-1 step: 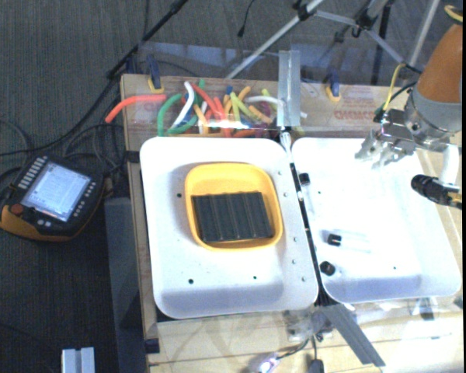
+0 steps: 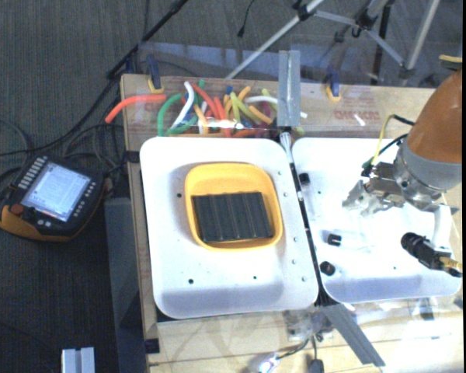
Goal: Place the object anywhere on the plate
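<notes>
A yellow plate (image 2: 233, 179) with a dark ridged centre lies in the left white bin (image 2: 217, 294). The gripper (image 2: 360, 201) hangs low over the middle of the right white bin (image 2: 388, 286), at the end of the grey arm with the orange band (image 2: 444, 123). A small black object (image 2: 334, 239) lies on the right bin's floor, just below and left of the gripper and apart from it. I see nothing clearly held at the gripper's tip.
Two more small dark bits sit by the divider, one (image 2: 326, 268) near the front and one (image 2: 303, 179) near the back. Coloured cables (image 2: 210, 109) are heaped behind the left bin. A black fitting (image 2: 419, 249) on the arm juts out at the right.
</notes>
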You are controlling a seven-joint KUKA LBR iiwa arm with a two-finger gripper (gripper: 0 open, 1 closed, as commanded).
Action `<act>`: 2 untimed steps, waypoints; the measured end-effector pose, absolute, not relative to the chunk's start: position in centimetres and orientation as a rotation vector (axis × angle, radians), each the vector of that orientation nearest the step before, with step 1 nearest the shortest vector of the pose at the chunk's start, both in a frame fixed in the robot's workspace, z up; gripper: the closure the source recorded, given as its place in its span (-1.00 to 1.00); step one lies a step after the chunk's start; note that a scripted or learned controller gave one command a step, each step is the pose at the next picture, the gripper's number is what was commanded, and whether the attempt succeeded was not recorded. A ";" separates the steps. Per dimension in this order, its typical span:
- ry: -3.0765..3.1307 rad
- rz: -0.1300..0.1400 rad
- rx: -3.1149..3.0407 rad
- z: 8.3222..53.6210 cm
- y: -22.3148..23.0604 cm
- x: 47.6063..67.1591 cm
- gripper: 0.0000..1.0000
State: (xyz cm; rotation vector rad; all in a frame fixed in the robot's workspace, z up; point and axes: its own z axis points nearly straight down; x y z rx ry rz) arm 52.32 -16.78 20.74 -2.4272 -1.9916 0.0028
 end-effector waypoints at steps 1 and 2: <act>-2.062 0.003 -2.366 18.0 -11.0 48.3 1.00; -2.363 0.001 -2.069 18.3 -6.5 54.6 1.00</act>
